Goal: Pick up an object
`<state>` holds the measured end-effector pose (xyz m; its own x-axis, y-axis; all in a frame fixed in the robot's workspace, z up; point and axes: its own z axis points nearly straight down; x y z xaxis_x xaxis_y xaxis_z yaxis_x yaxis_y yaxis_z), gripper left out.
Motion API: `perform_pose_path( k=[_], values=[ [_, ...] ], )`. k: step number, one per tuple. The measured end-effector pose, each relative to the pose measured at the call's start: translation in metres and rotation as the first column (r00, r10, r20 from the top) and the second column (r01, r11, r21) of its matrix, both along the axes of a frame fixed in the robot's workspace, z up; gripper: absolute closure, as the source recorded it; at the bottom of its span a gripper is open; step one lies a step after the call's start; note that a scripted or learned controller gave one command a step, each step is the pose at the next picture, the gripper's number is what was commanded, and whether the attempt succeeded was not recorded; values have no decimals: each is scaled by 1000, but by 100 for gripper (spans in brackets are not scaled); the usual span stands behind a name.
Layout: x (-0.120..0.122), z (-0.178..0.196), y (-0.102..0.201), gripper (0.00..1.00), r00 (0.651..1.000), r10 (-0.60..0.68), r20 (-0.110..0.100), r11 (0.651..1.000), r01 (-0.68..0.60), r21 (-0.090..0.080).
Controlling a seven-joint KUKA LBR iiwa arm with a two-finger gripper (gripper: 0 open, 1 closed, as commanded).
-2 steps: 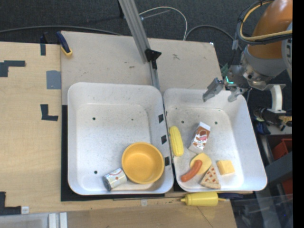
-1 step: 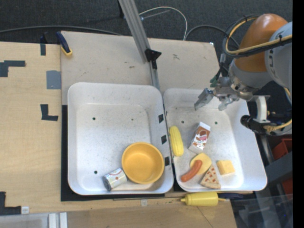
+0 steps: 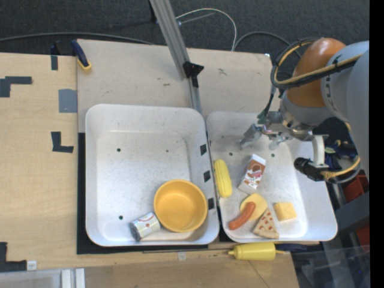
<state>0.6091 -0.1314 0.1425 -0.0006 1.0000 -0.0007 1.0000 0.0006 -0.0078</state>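
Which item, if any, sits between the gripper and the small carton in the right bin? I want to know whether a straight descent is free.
Nothing visible does. The gripper hovers over the upper part of the right bin, and only bare bin floor separates it from the carton just below. The corn cob lies off to the carton's left.

right bin [image 3: 318,224] front crowded, back open

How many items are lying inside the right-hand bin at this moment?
5, none visibly hidden: the corn cob along the left wall, the small carton mid-bin, the hot dog, pizza slice and cheese cube clustered near the front edge.
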Motion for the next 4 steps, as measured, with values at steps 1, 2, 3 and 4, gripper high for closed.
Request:
perform_pose_path(
  k=[1, 2, 3, 4],
  values=[
    [-2, -54, 1, 0, 1000, 1, 2, 1000, -1, 0],
    [0, -41, 2, 100, 1000, 3, 5, 1000, -3, 1],
    [2, 1, -1, 100, 1000, 1, 11, 1000, -1, 0],
    [-2, 56, 8, 100, 1000, 2, 12, 1000, -2, 0]
  ],
)
